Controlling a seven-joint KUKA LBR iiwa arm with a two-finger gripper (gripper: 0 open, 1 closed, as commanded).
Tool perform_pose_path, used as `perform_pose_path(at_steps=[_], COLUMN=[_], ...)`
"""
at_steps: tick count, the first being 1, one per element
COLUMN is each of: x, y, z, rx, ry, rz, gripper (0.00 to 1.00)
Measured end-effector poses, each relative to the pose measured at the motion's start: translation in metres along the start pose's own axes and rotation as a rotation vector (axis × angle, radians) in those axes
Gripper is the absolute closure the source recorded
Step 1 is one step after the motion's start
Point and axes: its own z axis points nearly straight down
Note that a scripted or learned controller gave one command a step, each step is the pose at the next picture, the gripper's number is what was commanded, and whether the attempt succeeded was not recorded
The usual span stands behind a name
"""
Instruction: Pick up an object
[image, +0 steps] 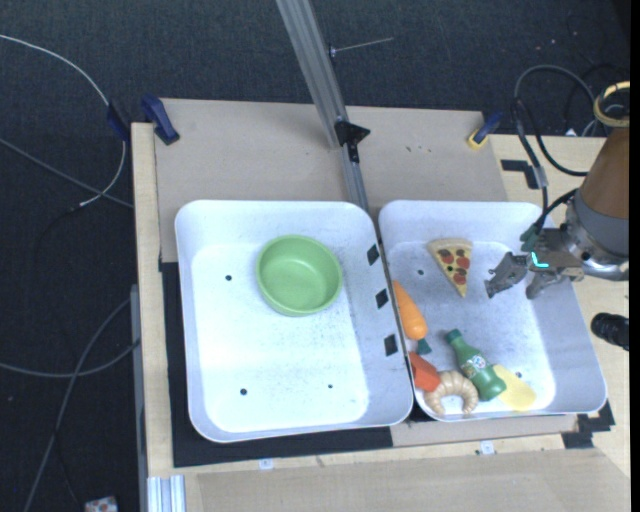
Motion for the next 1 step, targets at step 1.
perform_pose_path(at_steps=[1], x=[-0.0001], y=[0.0014], z=[-0.0033], rx=[-0.007], ry=[-0.001], rz=[-0.001], gripper=[0.0])
